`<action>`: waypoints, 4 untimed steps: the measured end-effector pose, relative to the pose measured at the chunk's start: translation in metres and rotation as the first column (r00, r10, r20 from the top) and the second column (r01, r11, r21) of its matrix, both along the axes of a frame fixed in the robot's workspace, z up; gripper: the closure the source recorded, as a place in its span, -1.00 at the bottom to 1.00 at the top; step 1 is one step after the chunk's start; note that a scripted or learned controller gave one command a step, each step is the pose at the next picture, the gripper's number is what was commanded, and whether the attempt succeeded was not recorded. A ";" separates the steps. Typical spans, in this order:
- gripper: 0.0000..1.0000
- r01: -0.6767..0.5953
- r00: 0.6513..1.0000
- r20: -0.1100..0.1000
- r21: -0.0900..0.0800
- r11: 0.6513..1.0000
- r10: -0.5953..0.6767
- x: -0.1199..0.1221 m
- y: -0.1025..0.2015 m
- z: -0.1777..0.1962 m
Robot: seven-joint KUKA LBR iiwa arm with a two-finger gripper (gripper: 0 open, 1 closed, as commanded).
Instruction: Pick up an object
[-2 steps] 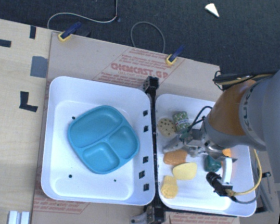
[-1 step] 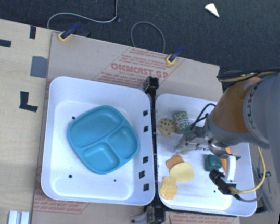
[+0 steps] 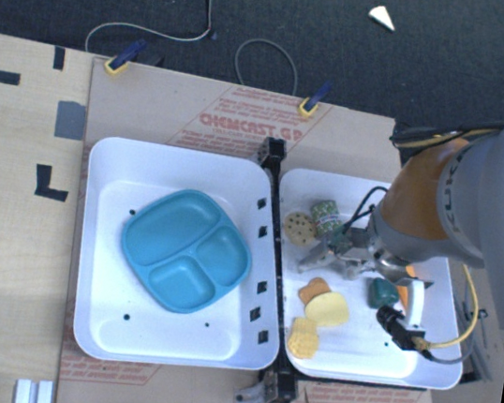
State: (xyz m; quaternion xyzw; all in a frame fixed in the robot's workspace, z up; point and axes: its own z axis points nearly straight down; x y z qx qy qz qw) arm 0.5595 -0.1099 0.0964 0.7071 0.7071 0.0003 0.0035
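Toys lie in the right bin (image 3: 434, 372): cookie (image 3: 298, 225), green cup (image 3: 325, 215), yellow pieces (image 3: 327, 307). My hand (image 3: 334, 254) hangs low just beside the cookie. I cannot tell how wide it is. I should drop straight down on one toy, away from the wall.

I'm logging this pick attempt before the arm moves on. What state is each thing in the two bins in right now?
Blue divided plate: flat, right side up, in the left bin.
Cookie: flat on the right bin floor, near the divider.
Green striped piece: lying beside the cookie.
Yellow pieces: lying loose, front of the right bin.
Teal piece: lying under the wrist.
Pincer: low in the right bin; grip not readable.
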 end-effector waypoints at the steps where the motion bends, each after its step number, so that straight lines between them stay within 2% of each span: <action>1: -1.00 -0.003 1.000 -0.005 0.004 1.000 0.003 0.049 0.012 -0.010; 2: -1.00 0.009 0.997 -0.076 0.009 1.000 -0.008 0.094 0.006 -0.012; 3: -1.00 0.000 1.000 -0.009 0.000 1.000 0.000 0.108 0.013 -0.011; 4: 1.00 -0.001 1.000 -0.004 0.000 1.000 0.001 0.109 0.014 0.000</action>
